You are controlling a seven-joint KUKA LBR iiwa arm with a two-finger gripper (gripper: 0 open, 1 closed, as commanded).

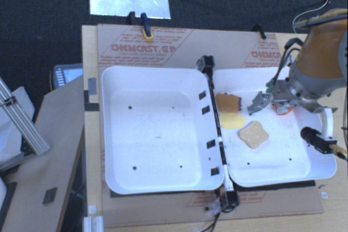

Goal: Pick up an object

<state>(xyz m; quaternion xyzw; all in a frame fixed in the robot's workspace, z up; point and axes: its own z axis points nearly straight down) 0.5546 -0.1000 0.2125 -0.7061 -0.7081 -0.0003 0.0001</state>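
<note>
Two bins: white, side by side on worktop [92, 133].
Left bin [157, 127]: just left of the divider clips [209, 127], which serve as landmark.
Right bin [272, 171]: just right of clips.
Brown toast-like piece [228, 101]: right bin, just right of clips, far end.
Yellow flat piece [232, 120]: touching brown piece's near edge, close to clips.
Tan bread-shaped piece [253, 135]: right of yellow piece, further from clips.
Claw [260, 102]: above right bin floor, right of brown piece; fingers spread, nothing between them.
Orange-red item [284, 110]: under arm, well right of clips, partly hidden.
Arm [321, 57]: orange band, far right.
</note>
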